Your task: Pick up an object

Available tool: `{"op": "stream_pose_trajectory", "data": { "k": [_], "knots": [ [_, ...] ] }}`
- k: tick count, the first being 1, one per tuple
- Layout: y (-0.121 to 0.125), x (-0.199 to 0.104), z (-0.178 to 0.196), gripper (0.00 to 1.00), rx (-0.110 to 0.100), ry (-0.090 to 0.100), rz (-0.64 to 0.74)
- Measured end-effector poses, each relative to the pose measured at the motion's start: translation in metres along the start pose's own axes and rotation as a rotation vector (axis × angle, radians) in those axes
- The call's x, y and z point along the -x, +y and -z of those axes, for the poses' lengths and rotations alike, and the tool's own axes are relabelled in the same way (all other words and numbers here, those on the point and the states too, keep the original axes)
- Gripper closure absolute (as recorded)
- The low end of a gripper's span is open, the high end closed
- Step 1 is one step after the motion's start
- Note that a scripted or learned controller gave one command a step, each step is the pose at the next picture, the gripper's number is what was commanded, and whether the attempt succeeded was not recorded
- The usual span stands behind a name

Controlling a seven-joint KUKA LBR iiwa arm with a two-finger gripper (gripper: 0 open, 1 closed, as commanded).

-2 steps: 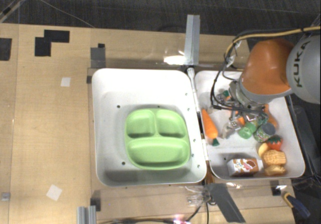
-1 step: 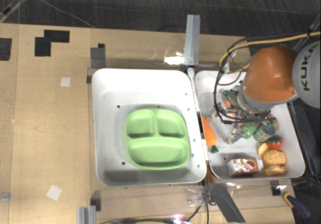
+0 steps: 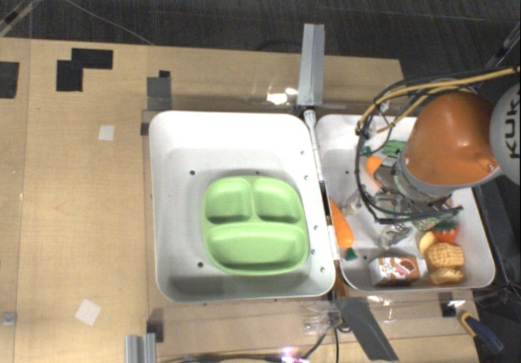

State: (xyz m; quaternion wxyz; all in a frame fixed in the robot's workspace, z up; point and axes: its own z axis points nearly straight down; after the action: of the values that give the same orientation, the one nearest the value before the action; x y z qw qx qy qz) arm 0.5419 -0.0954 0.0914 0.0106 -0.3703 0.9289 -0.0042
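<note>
In the right bin (image 3: 350, 272) lie several small toy foods: an orange carrot (image 3: 342, 227) by the left wall, a brown and white packet (image 3: 396, 269) at the front, a tan pastry-like piece (image 3: 445, 256), a red item (image 3: 445, 234) and a yellow piece (image 3: 426, 240). An orange bit (image 3: 373, 164) and a green bit (image 3: 394, 149) show beside the wrist. My arm (image 3: 449, 142) hangs low over this bin, its orange band and cables covering the middle. A bit of metal of the gripper (image 3: 396, 232) peeks out below the wrist, just above the packet.
The left bin (image 3: 167, 190) holds a green three-part divided plate (image 3: 255, 223). A grey post (image 3: 310, 64) stands behind the wall between the bins. Wooden bench surrounds the bins, with black markings at the far left.
</note>
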Motion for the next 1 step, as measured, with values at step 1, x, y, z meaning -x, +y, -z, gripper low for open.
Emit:
{"op": "stream_pose_trajectory", "data": {
  "k": [1],
  "knots": [
    [0.0047,-0.0394,0.0015,0.0,-0.006,-0.004,0.117]
  ]
}}
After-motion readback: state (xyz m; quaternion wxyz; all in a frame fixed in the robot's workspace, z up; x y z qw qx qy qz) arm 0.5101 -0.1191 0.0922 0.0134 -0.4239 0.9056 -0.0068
